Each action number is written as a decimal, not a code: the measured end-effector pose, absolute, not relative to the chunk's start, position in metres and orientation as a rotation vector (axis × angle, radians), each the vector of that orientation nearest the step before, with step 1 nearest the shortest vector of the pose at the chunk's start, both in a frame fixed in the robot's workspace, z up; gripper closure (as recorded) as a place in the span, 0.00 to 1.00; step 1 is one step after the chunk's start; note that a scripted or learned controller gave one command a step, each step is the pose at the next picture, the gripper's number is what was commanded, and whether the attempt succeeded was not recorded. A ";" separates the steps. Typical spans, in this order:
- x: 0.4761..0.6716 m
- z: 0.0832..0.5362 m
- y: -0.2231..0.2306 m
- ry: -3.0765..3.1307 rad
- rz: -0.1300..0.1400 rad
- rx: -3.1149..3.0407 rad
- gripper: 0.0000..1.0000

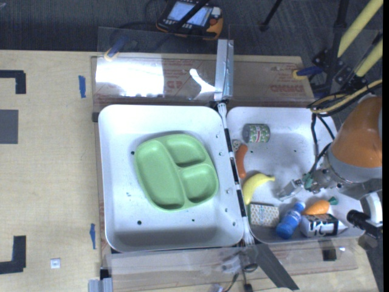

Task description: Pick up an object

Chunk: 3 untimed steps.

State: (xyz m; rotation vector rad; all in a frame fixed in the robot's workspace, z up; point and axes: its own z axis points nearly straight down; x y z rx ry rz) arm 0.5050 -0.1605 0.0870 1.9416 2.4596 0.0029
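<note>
In the right bin (285, 119), 6 objects lie loose: a green can (256, 133) near the far wall, an orange carrot (241, 160) against the left wall, a banana (255, 184) just below it, a patterned sponge (263, 213) at the near-left corner, a blue bottle (290, 219) beside the sponge, and an orange-topped item (318, 207) touching a black-and-white container (322, 226). The gripper (296, 185) hangs over the bin's middle, right of the banana, nothing visibly between its fingers; open or closed cannot be told. The arm (358, 142) enters from the right. The left bin (121, 224) holds a green 3-compartment tray (161, 175).
</note>
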 end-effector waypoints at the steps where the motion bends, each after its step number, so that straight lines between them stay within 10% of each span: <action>1: 0.506 0.098 -0.161 2.454 0.006 1.940 1.00; 3: 0.479 0.184 -0.046 2.617 -0.001 1.743 1.00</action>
